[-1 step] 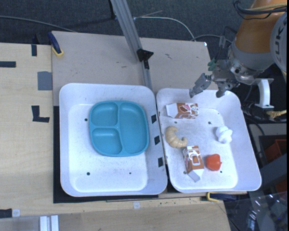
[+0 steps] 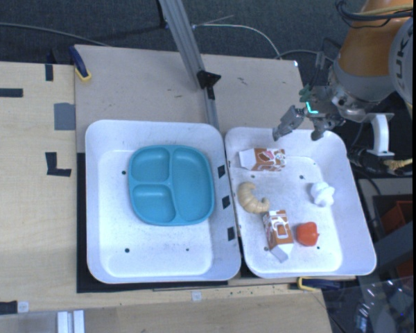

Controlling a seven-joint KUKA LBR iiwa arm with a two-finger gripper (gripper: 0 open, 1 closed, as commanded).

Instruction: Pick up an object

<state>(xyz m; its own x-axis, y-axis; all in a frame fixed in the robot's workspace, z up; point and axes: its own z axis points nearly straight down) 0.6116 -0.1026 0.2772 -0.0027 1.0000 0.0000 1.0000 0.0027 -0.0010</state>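
Arm: the grey KUKA arm [image 2: 374, 40], orange band showing, reaches in from the upper right of the frame.
Gripper: the gripper [image 2: 303, 127] hangs over the top edge of the right bin [image 2: 357, 234], its two fingers [image 2: 287, 126] spread apart with nothing between them.
Right bin contents: a brown-and-white carton [image 2: 262, 159] lies near the top, just below the fingers; a croissant-shaped pastry [image 2: 252, 197] sits mid-left; a small white object [image 2: 322, 193], perhaps crumpled, lies at mid-right; a second carton [image 2: 278, 233] rests lower down, touching a red tomato-like object [image 2: 306, 234].
Left bin: the left bin [image 2: 104, 241] holds a blue divided plate [image 2: 171, 184].
Worktop: the pale worktop [image 2: 28, 186] carries both bins side by side.
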